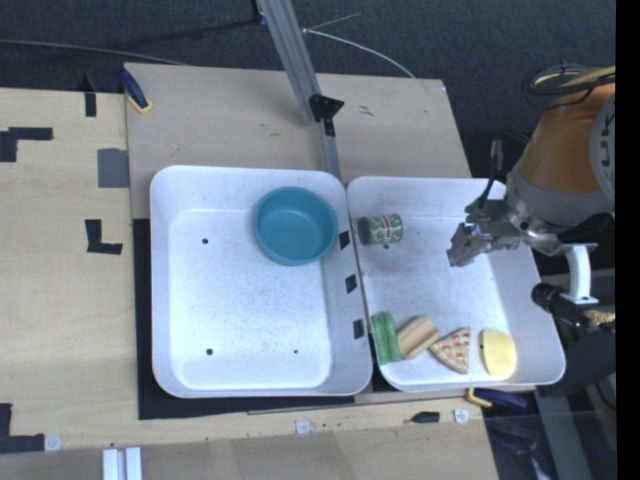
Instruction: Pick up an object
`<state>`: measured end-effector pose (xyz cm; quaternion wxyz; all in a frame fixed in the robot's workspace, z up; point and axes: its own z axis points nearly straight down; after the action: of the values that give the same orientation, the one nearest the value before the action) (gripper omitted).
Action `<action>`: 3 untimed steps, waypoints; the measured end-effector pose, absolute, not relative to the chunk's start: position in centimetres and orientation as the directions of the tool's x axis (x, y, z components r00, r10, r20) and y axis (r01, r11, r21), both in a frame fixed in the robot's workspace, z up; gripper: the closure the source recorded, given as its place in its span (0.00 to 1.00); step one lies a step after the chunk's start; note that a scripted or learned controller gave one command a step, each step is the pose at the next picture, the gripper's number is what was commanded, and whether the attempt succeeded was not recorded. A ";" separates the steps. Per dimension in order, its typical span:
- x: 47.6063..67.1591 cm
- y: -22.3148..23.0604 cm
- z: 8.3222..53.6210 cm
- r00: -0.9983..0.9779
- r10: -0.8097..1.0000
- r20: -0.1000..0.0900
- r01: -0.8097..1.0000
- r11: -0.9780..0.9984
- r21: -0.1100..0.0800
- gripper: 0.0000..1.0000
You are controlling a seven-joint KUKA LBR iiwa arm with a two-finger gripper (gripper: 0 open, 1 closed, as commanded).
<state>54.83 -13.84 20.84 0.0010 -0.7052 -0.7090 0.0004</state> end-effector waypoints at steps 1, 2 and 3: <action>54.0 -9.5 20.7 -0.005 1.000 0.001 1.000 0.005 -0.003 1.00; 53.6 -3.3 20.5 -0.008 1.000 0.002 1.000 0.008 -0.003 1.00; 53.5 1.7 20.6 -0.007 1.000 0.001 1.000 0.007 -0.003 1.00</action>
<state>53.51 1.68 20.58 0.0014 -0.7047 -0.7095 0.0005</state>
